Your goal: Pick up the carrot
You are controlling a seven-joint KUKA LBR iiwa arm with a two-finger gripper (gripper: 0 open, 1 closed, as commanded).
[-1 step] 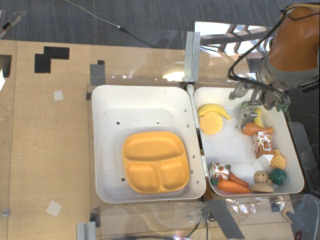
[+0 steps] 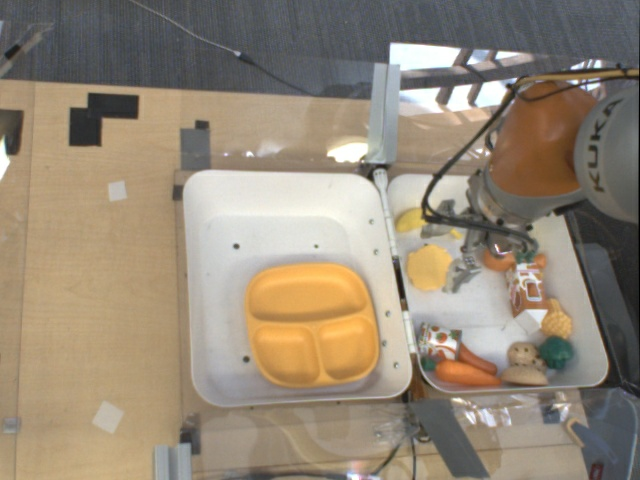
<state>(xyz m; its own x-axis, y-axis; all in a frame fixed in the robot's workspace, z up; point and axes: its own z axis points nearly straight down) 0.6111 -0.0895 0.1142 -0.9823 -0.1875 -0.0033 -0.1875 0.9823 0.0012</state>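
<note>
The carrot (image 2: 466, 372) is orange and lies flat along the front wall of the right bin (image 2: 590, 298), pointing left to right. A small red-and-white can (image 2: 438, 343) touches its left end. My gripper (image 2: 466, 268) hangs under the orange wrist band over the middle of the right bin, well behind the carrot. It is just to the right of a flat yellow round piece (image 2: 429, 267). Nothing shows in the gripper.
Around the gripper lie a yellow lemon-like piece (image 2: 410, 220), an orange round item (image 2: 498, 259) and a small carton (image 2: 526, 288). A pineapple (image 2: 556, 320), a green broccoli (image 2: 556, 352) and a tan cookie-like item (image 2: 522, 362) crowd the front right corner. The left bin (image 2: 215, 268) holds a yellow divided plate (image 2: 312, 323).
</note>
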